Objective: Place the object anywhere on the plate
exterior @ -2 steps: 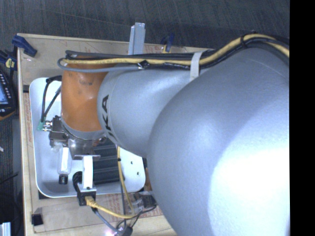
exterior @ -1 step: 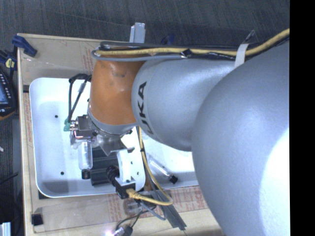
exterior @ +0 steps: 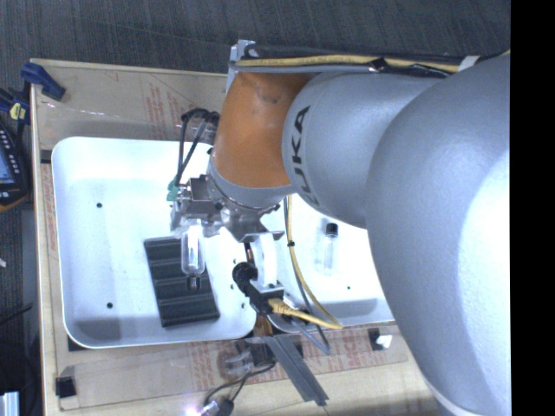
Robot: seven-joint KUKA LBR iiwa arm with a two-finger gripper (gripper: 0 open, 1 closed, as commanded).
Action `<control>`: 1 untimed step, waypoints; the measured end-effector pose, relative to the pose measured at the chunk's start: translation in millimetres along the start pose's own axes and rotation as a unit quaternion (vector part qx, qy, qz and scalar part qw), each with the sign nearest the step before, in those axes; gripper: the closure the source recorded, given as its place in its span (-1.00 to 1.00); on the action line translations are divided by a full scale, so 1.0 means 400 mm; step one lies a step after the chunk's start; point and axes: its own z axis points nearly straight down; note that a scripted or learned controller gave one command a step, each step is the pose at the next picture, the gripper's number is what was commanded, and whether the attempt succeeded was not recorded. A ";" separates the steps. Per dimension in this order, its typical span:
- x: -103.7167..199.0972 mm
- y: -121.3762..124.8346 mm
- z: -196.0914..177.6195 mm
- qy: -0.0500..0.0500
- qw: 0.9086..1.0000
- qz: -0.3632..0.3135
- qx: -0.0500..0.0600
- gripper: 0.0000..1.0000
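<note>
The pincer [exterior: 192,263] hangs low in the left bin [exterior: 78,232], right over a black ribbed block [exterior: 178,286], its grip impossible to tell.

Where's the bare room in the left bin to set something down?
Bare floor lies along the left bin's far wall and its left side, beyond the dark ribbed plate. It is crowded on the right, where the gripper hangs over the plate.
</note>
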 end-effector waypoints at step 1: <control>0.125 -0.098 0.201 0.000 0.985 0.175 0.002 1.00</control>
